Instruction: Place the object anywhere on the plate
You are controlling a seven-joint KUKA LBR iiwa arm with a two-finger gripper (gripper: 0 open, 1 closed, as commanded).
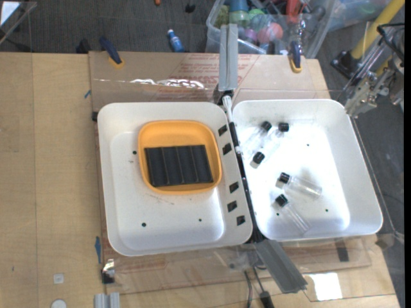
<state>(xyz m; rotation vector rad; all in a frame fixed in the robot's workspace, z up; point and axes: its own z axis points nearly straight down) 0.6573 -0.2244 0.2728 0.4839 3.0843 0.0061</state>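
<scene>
An orange square plate (pixel 176 129) with rounded corners lies in the left white bin (pixel 125 197), toward its back. A black rectangular ribbed object (pixel 178 165) lies flat on the plate and covers most of its floor. In the right white bin (pixel 350 172) lie several small clear vials with black caps: two near the back (pixel 264 128) (pixel 282 128), one by the divider (pixel 257 158), and two longer ones on their sides (pixel 298 185) (pixel 290 213).
A row of black clips (pixel 232 186) runs along the seam between the bins. A clear tub of coloured toys (pixel 270 11) stands behind the bench. A metal frame with cables (pixel 369 85) stands off the right bin's back right corner.
</scene>
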